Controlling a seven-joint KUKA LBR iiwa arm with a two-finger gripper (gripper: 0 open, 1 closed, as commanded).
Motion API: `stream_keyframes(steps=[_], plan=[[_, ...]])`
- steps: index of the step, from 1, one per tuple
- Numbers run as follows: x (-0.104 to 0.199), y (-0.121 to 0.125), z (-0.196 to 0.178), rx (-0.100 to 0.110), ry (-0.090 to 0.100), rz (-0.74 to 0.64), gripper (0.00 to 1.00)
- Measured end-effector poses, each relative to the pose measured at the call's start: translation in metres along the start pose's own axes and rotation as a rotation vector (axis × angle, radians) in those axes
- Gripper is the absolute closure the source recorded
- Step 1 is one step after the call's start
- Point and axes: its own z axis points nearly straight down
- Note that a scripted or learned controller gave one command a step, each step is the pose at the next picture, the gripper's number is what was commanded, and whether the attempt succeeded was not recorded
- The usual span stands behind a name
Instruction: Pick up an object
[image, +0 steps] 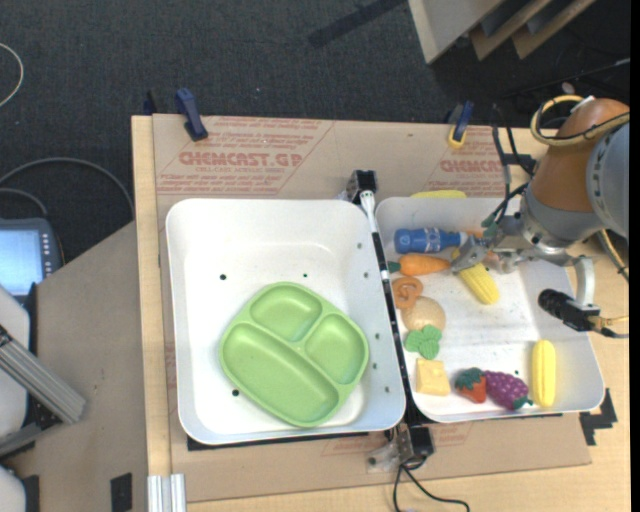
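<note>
Counting 2 white bins (190, 300). Left one is holding 1 green divided plate (293, 352). Right one is holding 10 toy foods: 1 blue bottle (426, 240), 1 carrot (424, 266), 2 corn cobs (480, 284), 1 pretzel (407, 292), 1 potato (424, 313), 1 broccoli (424, 342), 1 cheese wedge (432, 377), 1 strawberry (470, 383), 1 grape bunch (508, 389).

1. The worktop (300, 150) under me looks like matt brown cardboard with red print.
2. Both bins, left (190, 300) and right (520, 310), look like smooth white plastic with a faint sheen.
3. The green divided plate (293, 352) seems smooth plastic, slightly glossy.
4. The toy foods look like glossy plastic: corn cob (481, 285), carrot (424, 266), blue bottle (427, 240), grapes (508, 389).
5. My wrist housing (565, 205) looks like smooth grey metal or paint, with a glossy orange band (585, 125) above it.
6. The floor (200, 50) is dark, rough carpet.
</note>
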Motion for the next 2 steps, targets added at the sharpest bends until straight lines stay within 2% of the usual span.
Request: stream_keyframes(steps=[1, 2], plan=[[-0.001, -0.002, -0.011, 0.002, 0.000, 0.001, 1.00], [0.058, -0.024, -0.099, -0.002, 0.003, -0.002, 1.00]])
